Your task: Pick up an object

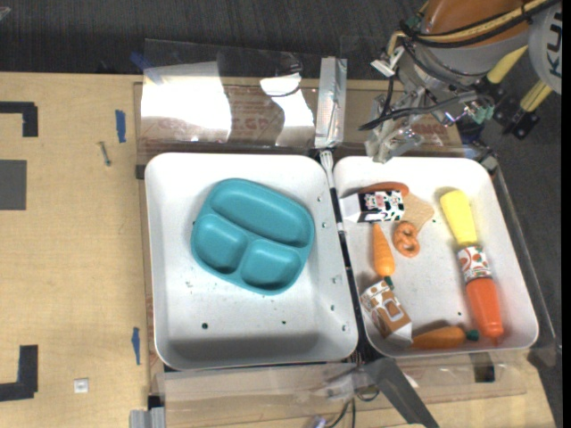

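Note:
The right bin [513,239] holds several toy items. A reddish sausage [389,188] lies by a black-and-white carton [379,206] and a tan cracker [418,210]. Below them are a pretzel [407,238] and a small carrot [383,251]. A yellow piece [457,216] and an orange bottle [483,294] lie along the right side. A brown carton [387,309] and a second carrot [441,336] sit near the front. My gripper [390,143] hangs over the bin's back left rim, above the sausage, with nothing seen in it.
The left bin [169,319] holds a teal divided plate [252,234]. A clear plastic sheet [232,105] lies behind the left bin. Cables and the arm's wrist [464,52] crowd the space above the right bin's back edge.

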{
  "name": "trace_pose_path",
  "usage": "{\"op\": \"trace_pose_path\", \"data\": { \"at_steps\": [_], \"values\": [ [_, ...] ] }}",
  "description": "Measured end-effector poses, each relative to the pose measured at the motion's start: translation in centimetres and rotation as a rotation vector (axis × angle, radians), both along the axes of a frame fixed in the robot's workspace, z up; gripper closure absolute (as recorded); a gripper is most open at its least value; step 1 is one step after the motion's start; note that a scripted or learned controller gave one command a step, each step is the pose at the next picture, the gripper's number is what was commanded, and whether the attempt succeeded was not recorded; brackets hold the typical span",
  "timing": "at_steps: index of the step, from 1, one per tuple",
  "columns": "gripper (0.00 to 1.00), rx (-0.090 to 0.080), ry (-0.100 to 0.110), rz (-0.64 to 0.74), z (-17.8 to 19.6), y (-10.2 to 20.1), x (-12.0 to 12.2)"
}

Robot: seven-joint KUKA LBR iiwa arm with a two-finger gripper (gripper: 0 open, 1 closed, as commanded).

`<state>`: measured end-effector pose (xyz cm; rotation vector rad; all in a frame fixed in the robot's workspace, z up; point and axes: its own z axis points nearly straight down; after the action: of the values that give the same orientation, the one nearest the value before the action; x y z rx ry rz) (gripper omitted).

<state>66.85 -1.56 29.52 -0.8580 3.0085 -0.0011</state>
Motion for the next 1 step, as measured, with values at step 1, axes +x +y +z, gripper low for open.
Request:
{"op": "trace_pose_path", "data": {
  "at_steps": [1],
  "values": [
    [1.00, -0.002, 0.006, 0.061, -1.05, -2.67, -6.46]
  ]
}}
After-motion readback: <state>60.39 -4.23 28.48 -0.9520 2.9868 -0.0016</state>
